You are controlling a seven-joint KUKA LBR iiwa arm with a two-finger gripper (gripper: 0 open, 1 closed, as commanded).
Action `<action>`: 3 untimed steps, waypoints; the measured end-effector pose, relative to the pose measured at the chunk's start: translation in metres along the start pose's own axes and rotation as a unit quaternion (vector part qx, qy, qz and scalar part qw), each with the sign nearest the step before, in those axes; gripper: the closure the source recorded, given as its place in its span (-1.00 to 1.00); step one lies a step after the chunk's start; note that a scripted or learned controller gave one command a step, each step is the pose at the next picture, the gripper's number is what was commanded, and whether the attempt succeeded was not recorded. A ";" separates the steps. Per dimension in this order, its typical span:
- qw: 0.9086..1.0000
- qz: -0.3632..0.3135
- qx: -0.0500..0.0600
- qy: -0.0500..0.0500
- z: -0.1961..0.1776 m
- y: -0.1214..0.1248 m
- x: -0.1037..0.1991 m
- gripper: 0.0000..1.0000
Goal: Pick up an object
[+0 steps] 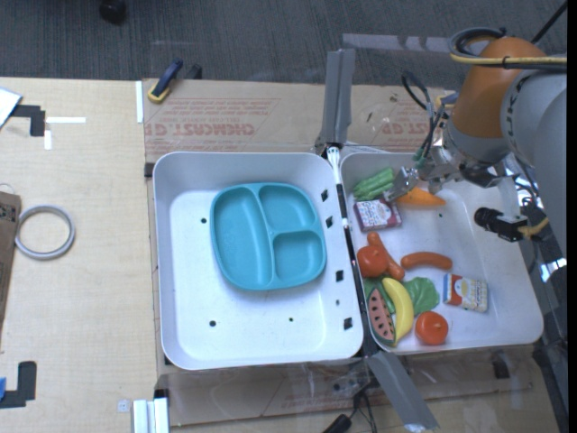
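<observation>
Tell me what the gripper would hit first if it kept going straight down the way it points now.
Probably the orange toy carrot lying just under the gripper near the back of the right-hand white bin; the green toy vegetable sits beside it. Depth is hard to judge.

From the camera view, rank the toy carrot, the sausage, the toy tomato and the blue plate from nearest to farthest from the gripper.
1. Toy carrot, right beside the gripper.
2. Sausage, mid right bin.
3. Toy tomato, right bin's near edge.
4. Blue plate, left bin.

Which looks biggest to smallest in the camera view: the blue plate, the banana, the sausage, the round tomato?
1. Blue plate
2. Banana
3. Sausage and round tomato: they look too alike to rank.
</observation>
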State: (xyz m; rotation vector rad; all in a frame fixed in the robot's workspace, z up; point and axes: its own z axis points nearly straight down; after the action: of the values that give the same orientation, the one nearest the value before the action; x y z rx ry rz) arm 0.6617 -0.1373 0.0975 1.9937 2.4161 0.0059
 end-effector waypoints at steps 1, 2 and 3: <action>1.000 0.000 0.000 0.000 0.000 0.000 0.000 -1.00; 1.000 0.000 0.000 0.000 0.000 0.000 0.000 -1.00; 1.000 0.000 0.000 0.000 0.000 0.000 0.000 -1.00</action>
State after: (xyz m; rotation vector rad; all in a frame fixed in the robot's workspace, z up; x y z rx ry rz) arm 0.6617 -0.1373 0.0975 1.9937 2.4161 0.0058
